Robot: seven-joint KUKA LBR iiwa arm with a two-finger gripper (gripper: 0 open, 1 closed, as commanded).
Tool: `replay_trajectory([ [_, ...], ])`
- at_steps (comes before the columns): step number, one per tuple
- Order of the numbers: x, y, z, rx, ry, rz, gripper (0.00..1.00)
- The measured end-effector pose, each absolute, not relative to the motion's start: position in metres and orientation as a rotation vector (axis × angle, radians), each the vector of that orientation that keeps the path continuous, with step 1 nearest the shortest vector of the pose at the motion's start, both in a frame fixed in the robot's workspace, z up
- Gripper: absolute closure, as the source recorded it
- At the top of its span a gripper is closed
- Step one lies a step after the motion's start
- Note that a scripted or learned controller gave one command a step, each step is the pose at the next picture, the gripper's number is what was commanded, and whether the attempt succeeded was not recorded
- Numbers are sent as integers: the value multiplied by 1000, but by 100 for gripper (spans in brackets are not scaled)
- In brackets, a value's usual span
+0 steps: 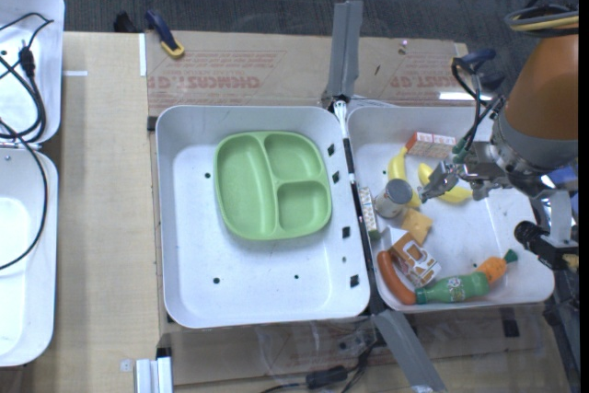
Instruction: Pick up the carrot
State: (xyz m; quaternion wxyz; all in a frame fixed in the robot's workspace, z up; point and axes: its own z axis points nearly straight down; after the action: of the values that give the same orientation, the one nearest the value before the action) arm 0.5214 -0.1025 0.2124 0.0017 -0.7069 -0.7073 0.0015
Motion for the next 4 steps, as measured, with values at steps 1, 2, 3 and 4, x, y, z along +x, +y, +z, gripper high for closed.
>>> replay_trajectory([
  [1, 504, -145, 128, -1976, -2437, 3, 0],
  [2, 483, -192, 159, -2082, -2354, -1, 0],
  [3, 479, -215, 90, -2088, -2333, -9, 0],
  [4, 479, -215, 90, -2088, -2333, -9, 0],
])
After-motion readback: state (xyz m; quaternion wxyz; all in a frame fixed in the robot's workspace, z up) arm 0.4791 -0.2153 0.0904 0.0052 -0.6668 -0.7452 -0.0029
